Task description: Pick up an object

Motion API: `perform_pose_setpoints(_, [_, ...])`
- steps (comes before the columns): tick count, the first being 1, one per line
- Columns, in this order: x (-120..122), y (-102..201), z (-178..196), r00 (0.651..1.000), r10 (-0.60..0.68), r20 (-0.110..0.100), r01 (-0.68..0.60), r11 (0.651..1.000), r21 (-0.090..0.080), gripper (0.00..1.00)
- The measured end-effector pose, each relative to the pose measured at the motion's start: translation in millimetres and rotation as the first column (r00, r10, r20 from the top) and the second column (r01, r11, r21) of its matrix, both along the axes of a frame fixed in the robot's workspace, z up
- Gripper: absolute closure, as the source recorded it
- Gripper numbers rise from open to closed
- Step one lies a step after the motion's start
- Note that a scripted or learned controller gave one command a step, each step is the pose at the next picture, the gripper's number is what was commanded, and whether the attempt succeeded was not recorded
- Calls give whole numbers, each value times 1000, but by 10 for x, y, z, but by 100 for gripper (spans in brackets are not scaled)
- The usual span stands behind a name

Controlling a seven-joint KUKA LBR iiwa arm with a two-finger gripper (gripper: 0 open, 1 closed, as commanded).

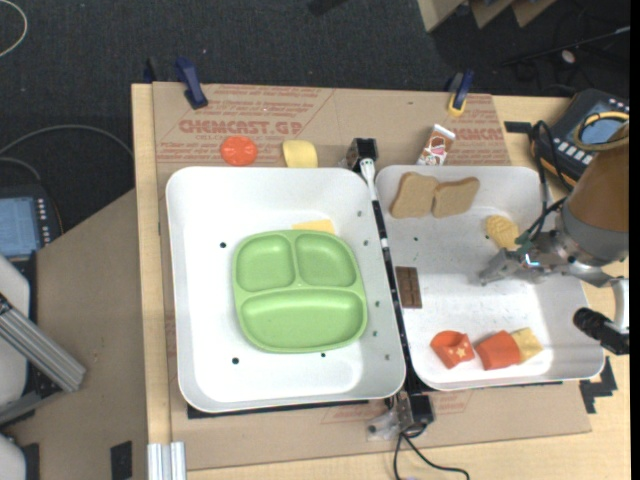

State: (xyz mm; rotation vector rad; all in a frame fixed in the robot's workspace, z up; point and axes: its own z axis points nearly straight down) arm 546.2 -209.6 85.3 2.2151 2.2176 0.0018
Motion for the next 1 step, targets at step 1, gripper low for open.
perform_pose_setpoints(1, [572,-86,-14,1000,4,-9,-4,1000,16,0])
